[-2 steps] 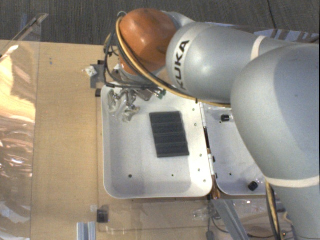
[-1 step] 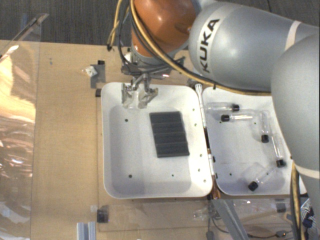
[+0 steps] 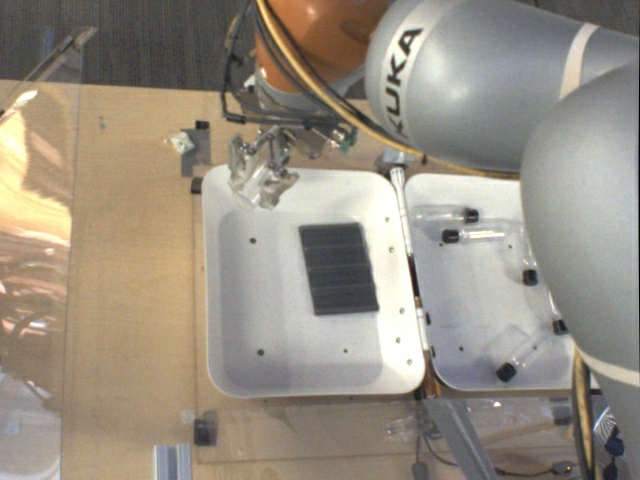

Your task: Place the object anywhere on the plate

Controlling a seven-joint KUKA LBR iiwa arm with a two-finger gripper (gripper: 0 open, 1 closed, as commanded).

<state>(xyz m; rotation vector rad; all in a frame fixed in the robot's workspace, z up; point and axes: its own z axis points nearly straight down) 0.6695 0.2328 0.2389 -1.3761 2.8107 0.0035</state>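
Seemingly, the gripper [image 3: 262,180] hangs over the upper-left corner of the left bin [image 3: 235,363], its fingers pinching a clear, glassy object [image 3: 258,188], though the transparency makes this hard to confirm. The dark ribbed plate [image 3: 339,268] lies below and right of the jaws in frame, its long axis running top to bottom.

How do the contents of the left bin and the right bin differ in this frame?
The left bin holds one dark ribbed rectangular plate lying flat near its middle; the right bin holds several clear tubes with black caps scattered about. The gripper is above the left bin's far-left corner, while the arm's grey body covers part of the right bin. Both are shallow and white.
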